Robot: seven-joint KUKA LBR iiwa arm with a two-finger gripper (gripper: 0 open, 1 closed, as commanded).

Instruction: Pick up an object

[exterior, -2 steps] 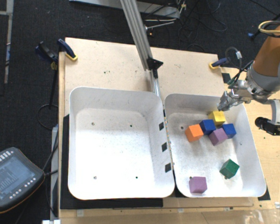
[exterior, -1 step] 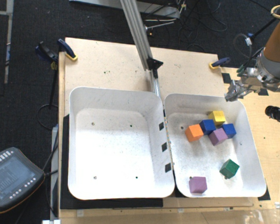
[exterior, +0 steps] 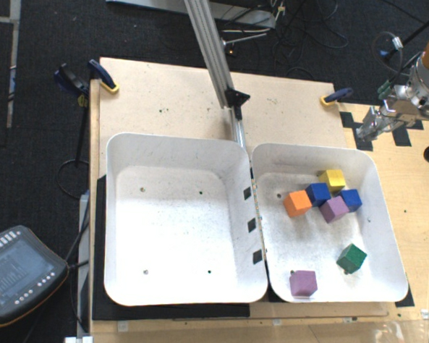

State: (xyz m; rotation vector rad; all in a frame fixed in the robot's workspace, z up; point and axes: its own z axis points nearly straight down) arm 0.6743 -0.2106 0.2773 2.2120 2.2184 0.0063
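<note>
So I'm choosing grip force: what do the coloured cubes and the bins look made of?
The cubes, such as the orange cube and green cube, look like matte painted wood or foam: flat colour, no glare; can't tell which. The right bin and left bin look like thin moulded white plastic, with rounded corners and a faint sheen.

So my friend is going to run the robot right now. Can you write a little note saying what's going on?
Gripper: up at the bench's far right corner, outside the bins, nothing seen in it; too small to tell whether it is open.
Things: all in the right white bin. Clustered at the back: small yellow cube, two blue cubes, orange cube, purple cube. Apart from them: green cube, and a second purple cube near the front rim.
Done: nothing picked up.
Left: choose a cube, grasp, lift.
</note>
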